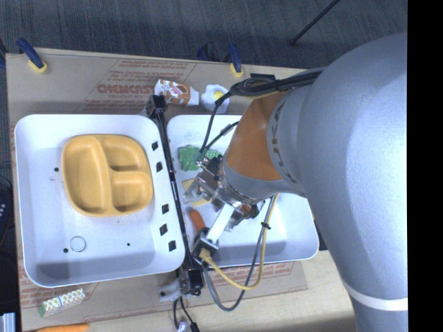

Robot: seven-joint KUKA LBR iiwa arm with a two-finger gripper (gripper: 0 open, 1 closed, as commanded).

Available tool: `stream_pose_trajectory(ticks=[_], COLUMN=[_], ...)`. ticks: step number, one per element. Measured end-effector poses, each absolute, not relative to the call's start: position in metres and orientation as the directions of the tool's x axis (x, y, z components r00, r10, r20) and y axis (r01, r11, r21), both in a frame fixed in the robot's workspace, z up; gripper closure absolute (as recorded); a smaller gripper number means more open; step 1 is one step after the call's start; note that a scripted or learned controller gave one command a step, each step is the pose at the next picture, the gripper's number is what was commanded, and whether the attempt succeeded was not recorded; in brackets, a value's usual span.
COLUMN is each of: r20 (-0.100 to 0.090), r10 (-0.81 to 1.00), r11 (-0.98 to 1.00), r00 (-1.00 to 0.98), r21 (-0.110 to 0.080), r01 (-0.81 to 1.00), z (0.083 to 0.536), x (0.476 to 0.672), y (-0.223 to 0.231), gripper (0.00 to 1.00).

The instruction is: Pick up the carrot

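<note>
The carrot (196, 219) is a small orange piece lying near the left wall of the right bin (297, 244), close to its front. My gripper (210, 182) hangs low over that bin, just up and right of the carrot, under the big grey arm with its orange band. The arm and wrist hide much of the right bin's floor. I see nothing clearly held in the gripper.
A green item (187, 157) and pale yellow bits (190, 184) lie beside the gripper in the right bin. The left bin (34, 206) holds a yellow divided tray (107, 173). A small package (173, 91) lies behind the bins. Blue clamps (32, 54) grip the bench's back edge.
</note>
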State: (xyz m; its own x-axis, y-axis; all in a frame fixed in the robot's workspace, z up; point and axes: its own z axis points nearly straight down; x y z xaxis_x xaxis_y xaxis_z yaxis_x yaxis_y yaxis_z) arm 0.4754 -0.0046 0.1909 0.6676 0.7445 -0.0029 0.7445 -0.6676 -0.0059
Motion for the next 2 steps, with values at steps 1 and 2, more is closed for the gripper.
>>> stream_pose_trajectory(ticks=[1, 2], r20=[-0.003, -0.003], r10=[0.745, 0.745], r11=[-0.668, -0.668], r00=[0.668, 0.668], r21=[-0.006, -0.006], r01=[0.744, 0.745], z=[0.1908, 0.1909], x=[0.4754, 0.4754], y=[-0.0046, -0.0046], gripper=[0.0, 0.0])
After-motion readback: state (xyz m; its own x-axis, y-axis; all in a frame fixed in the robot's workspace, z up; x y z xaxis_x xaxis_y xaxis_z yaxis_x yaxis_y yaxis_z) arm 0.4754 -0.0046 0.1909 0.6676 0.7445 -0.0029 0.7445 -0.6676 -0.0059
